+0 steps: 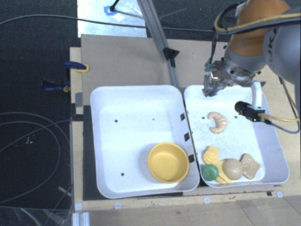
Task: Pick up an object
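Observation:
My gripper (209, 89) hangs over the far left part of the right bin (275, 145), its dark fingertips close together with nothing seen between them. A pale croissant (217, 122) lies in that bin, below and slightly right of the gripper and apart from it. At the bin's near end sit a yellow waffle piece (211, 154), a green ball (209, 172), a tan bun (232, 168) and a tan cracker (249, 166). A yellow bowl (168, 162) stands upright in the near right corner of the left bin (108, 126).
A slanted grey pole (155, 27) with a black clamp crosses behind the bins. Blue and yellow clamps (75, 67) grip the bench's left edge. A black camera unit with a yellow cable (249, 111) hangs over the right bin's far side.

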